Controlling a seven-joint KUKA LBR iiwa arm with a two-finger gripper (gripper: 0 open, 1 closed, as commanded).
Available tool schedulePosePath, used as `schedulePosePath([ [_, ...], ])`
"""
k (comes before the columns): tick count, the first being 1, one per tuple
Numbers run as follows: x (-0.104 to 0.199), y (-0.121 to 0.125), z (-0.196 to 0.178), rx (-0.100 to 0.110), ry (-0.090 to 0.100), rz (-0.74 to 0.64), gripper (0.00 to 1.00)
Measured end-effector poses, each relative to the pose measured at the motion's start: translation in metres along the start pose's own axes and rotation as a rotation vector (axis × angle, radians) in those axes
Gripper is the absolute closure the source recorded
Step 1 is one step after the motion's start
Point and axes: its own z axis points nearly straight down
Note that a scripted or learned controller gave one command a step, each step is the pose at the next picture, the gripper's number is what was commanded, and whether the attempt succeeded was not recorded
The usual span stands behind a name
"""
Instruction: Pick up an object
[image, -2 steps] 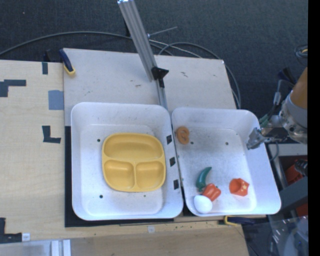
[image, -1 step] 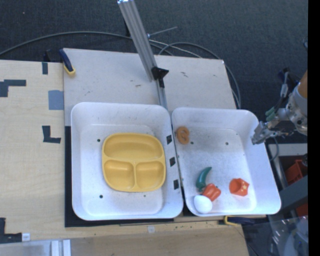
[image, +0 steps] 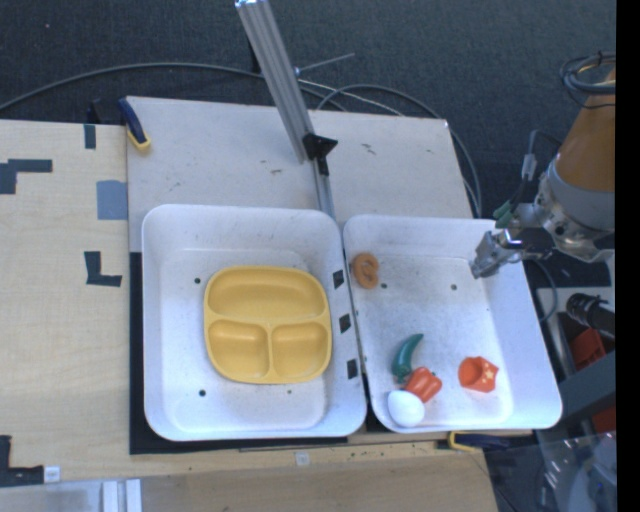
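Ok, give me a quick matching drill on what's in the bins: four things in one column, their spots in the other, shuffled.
Things:
1. yellow tray
2. brown ring
3. white egg
4. gripper

Places:
A. near-left corner of the right bin
B. over the right bin's upper right edge
C. centre of the left bin
D. right bin, upper left, by the divider

Pairs: 1-C, 2-D, 3-A, 4-B
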Motion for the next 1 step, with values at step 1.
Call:
schedulePosePath([
  [1,0.0526,0.0116,0.0075,0.002,0.001,-0.001,1.0],
])
